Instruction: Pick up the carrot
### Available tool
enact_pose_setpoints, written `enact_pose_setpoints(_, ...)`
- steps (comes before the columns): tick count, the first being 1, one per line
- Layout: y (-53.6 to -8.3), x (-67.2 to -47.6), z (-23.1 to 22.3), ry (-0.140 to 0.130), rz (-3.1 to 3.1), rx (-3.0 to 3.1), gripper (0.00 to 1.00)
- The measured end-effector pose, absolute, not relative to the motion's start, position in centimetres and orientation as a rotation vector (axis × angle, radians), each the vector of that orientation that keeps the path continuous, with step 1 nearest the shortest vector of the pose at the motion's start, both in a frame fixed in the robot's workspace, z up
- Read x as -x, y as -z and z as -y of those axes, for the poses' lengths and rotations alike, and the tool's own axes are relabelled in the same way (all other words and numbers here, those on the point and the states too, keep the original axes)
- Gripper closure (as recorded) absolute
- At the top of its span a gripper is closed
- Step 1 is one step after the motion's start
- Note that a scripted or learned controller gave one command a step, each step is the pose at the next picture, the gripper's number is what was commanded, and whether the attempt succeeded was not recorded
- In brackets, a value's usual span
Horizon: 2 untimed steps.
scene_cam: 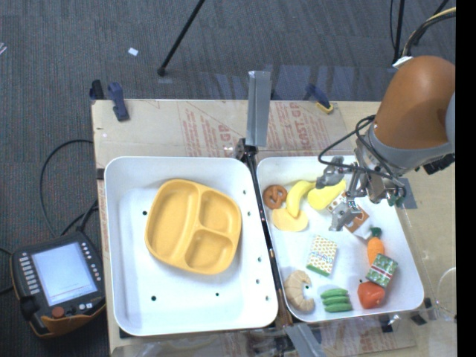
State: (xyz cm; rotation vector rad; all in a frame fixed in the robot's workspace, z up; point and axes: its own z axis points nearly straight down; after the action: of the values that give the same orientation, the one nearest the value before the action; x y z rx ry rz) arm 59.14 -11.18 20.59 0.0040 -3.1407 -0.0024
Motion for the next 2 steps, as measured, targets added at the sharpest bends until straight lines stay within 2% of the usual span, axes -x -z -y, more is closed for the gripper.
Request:
enact_pose_setpoints(1,-19.2,-54.2,18.1,0.001,3.138,-0.097,0.0)
enact_pose_setpoints(2,-9.7,-54.1,8.1,0.011,3.119,-0.292,0.0)
